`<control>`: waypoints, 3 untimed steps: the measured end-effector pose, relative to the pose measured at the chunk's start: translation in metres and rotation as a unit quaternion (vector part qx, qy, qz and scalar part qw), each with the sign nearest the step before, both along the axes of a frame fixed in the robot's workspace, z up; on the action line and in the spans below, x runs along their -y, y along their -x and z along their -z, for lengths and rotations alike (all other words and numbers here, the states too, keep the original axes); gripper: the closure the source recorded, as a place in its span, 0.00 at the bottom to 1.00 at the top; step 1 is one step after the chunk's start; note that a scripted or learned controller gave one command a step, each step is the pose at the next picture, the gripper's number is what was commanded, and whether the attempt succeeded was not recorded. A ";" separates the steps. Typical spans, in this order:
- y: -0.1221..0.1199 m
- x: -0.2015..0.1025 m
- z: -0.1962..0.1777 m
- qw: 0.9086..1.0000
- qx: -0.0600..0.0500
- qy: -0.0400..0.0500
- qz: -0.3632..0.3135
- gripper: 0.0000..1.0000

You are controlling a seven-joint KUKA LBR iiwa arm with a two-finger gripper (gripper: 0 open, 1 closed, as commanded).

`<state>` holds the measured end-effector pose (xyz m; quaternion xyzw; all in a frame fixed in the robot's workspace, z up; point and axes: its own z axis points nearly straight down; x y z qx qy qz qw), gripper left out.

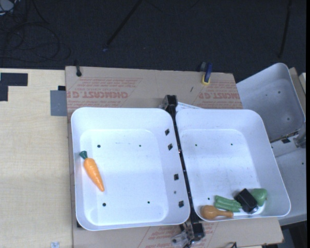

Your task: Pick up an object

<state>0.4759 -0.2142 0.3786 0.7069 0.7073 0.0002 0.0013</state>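
Note:
A toy carrot [93,174], orange with a small green top, lies near the left wall of the left bin [119,120]. In the front right corner of the right bin [222,120] several small things lie bunched together. They are a tan-orange gourd shape [216,212], a green pod-like piece [227,203], a black block [246,200] and a rounded green piece [259,194]. The black block rests against the two green pieces.
Both bins sit on a cardboard sheet [144,89] on the wooden bench [26,159]. A grey metal plate [271,99] stands at the right, past the right bin. A blue clip [207,72] and a black peg [78,72] sit on the cardboard's far edge.

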 end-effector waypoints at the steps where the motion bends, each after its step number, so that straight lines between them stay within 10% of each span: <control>1: 0.000 -0.002 -0.018 1.000 -0.001 0.000 0.000 1.00; 2: -0.061 -0.003 0.114 1.000 -0.006 -0.002 -0.002 1.00; 3: -0.014 0.001 -0.014 1.000 0.004 0.001 0.000 1.00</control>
